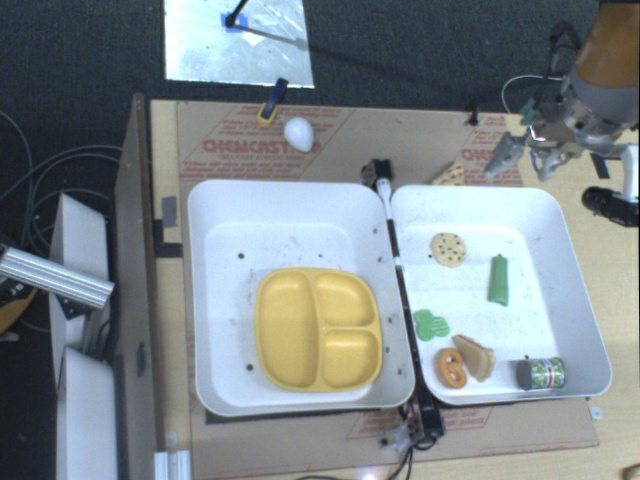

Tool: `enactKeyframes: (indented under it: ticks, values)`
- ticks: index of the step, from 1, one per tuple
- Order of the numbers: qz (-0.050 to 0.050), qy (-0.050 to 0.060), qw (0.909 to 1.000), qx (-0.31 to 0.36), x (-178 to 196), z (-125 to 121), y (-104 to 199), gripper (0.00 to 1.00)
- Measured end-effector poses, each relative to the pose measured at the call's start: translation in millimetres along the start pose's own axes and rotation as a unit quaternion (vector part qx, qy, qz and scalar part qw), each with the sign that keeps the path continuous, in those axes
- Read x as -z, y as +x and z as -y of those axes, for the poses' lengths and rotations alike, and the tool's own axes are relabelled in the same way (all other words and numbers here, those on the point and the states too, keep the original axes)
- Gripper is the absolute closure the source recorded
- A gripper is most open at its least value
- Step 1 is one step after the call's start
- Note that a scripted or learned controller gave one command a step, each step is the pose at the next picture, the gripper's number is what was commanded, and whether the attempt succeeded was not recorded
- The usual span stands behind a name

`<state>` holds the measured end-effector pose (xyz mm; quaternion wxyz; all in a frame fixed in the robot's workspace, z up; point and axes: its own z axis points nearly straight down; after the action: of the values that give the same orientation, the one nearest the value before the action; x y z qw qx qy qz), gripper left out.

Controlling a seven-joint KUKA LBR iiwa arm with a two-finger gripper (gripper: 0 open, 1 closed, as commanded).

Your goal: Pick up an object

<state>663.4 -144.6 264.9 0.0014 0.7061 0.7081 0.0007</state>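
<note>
**Gripper spread above the right bin's far corner, nothing in its grasp**

The arm's gripper (522, 154) hangs beyond the far right corner of the right bin (575, 268), over the cardboard sheet (240, 143). Its two fingers are spread apart with nothing between them.

Inside the right bin lie the loose objects. A chocolate-chip cookie (448, 249) sits toward the far left; a green stick-shaped piece (498, 279) lies to its right, well apart. A small green leafy piece (431, 325) rests near the left wall. Toward the near edge, a pretzel (451, 369) touches a tan wedge (476, 356), and a small can (541, 373) lies on its side in the near right corner.

The left bin (215, 268) holds a yellow divided tray (318, 328). Beyond the bins, a white egg-shaped object (298, 133) sits on the cardboard.
</note>
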Motion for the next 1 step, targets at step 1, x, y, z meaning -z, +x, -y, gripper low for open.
enactKeyframes:
  ticks: [1]
  values:
    - [-0.001,0.006,1.0000,-0.002,-146.7,33.4,-29.7,0.00]
